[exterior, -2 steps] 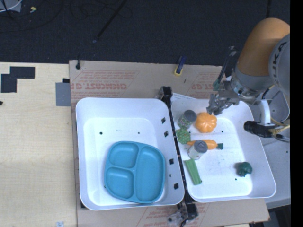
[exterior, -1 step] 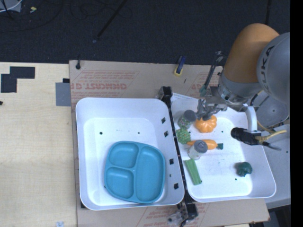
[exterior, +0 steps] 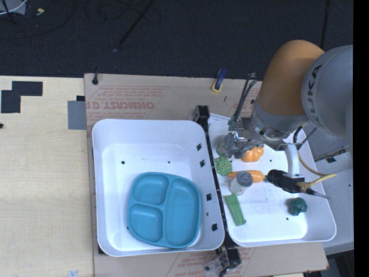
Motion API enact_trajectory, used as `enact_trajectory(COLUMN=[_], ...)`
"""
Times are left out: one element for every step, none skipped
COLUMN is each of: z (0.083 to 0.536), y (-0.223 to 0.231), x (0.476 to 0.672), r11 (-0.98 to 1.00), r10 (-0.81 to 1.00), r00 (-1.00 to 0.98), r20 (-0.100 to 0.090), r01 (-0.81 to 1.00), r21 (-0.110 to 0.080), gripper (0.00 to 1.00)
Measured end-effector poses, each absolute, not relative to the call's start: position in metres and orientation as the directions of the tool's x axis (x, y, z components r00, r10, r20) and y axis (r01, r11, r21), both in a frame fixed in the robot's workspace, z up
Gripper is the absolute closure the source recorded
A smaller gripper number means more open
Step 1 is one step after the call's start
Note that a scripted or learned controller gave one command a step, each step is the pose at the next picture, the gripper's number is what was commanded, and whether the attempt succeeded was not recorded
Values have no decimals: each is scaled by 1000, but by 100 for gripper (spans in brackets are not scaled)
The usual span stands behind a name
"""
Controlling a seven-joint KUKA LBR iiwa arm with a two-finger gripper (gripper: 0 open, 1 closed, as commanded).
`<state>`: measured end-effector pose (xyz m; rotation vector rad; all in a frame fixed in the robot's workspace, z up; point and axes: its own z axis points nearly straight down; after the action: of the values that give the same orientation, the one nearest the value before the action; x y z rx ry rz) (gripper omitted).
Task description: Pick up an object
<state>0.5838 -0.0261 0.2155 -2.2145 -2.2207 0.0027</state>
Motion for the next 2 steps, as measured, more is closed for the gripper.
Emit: enact_trajectory(z=[235, 221], y=[-6, -7], x=[582, 589], r11=[2, 0], r10=[1000, 1000], r00=[-2, 0], r20=[1, 0], r01=[1000, 1000], r21=[-1, -4], gripper=[100, 100])
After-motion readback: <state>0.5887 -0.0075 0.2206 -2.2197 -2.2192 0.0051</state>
